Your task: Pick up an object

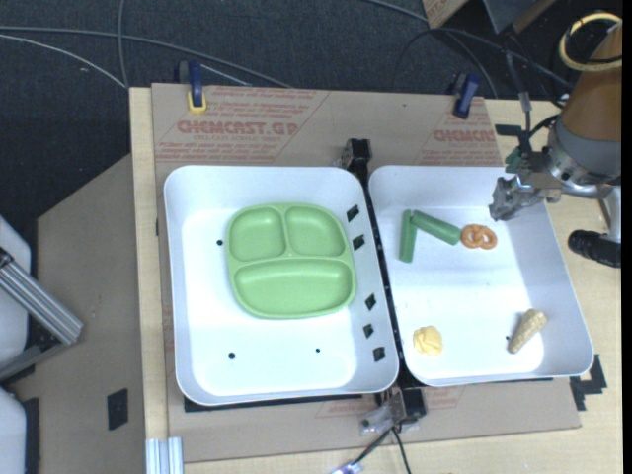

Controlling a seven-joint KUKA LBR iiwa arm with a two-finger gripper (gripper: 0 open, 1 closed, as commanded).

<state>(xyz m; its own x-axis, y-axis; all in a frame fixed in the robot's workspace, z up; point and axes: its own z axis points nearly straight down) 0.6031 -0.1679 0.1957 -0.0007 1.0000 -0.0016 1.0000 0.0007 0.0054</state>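
The gripper [512,201] is hovering over the right white bin [563,265], holding nothing; whether it is open is unclear. The small brown pretzel [478,236] is lying just beside it. Next, it probably needs to drop down onto it.

The bench [247,117] — brown board — bears two white bins, left bin [197,363] touching right bin [563,294].

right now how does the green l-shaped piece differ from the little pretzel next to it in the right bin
The green L-shaped piece is solid green with two straight bars meeting at a corner; the pretzel is orange-brown, rounded and looped. The green piece is clearly the larger, spanning more of the bin floor. The green piece lies toward the divider, while the pretzel lies closer to the pincer. Both lie flat in the far half of the right bin, almost touching.
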